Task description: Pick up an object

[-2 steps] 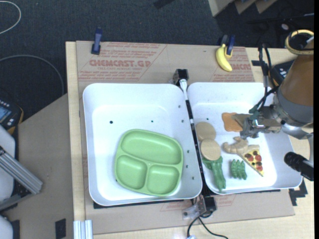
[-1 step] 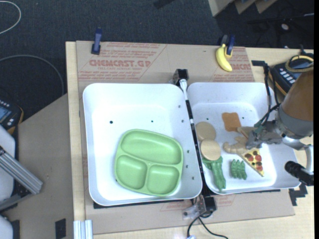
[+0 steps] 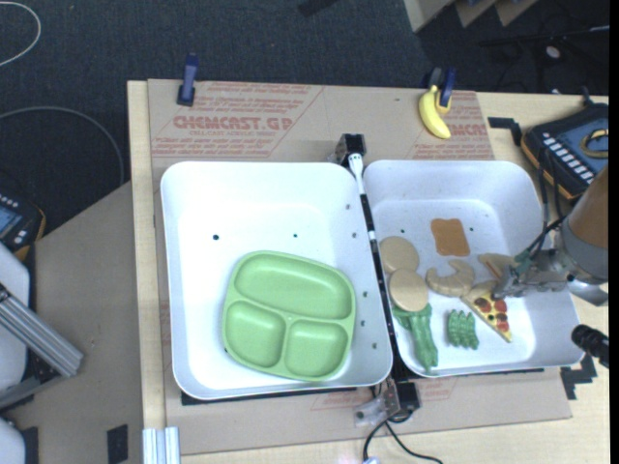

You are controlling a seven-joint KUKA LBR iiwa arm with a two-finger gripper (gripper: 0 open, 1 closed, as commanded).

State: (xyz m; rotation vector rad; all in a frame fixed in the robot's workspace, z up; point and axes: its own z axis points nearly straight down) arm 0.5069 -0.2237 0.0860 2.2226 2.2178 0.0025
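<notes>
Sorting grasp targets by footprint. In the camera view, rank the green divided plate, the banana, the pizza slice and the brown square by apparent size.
1. Green divided plate, by far the largest.
2. Pizza slice.
3. Banana and brown square look too alike to rank; the banana also lies farther up the slanted view, outside the bins.

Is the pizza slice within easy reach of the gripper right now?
Probably yes. The gripper sits low in the right bin, right beside the pizza slice. Nothing lies on the slice, though the tan piece crowds its upper end.
</notes>
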